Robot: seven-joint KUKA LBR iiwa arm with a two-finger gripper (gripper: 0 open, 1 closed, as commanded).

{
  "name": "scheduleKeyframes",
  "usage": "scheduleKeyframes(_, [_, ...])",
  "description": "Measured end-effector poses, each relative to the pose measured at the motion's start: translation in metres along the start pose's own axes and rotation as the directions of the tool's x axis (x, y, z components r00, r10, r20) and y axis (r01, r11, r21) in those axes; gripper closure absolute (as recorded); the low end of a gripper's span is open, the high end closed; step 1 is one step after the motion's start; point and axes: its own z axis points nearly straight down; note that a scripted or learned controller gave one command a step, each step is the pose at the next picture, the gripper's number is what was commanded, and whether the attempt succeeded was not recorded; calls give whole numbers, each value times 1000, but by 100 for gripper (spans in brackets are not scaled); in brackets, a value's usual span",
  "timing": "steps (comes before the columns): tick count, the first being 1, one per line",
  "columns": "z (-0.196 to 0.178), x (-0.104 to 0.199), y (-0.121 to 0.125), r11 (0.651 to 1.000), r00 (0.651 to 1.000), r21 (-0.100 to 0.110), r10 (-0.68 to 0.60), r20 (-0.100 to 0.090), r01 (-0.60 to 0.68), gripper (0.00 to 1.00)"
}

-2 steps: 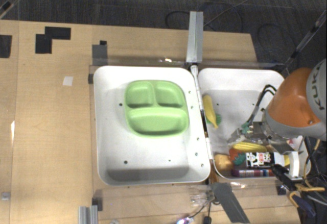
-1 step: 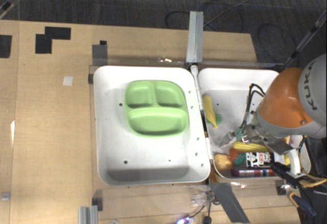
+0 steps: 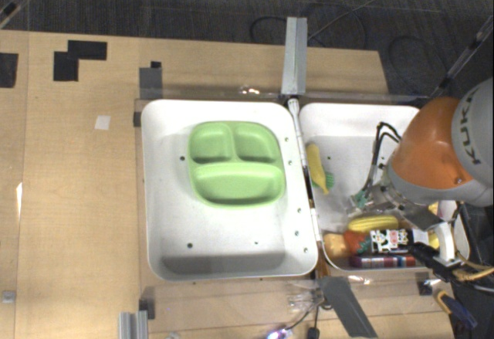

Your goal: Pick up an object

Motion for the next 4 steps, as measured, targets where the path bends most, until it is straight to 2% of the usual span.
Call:
scheduleKeyframes(1, [0,0,0,1000,1000,0,0,0,0,0])
scheduleKeyframes(2, [-72,-110,-35,998,999,21,51,0,-51,0])
scheduleKeyframes(3, [8,-113,-32,997,997,5,-76,9,76,0])
scheduleKeyframes(4, [-8,-118,-28,997,997,-9,-72,24,72,100])
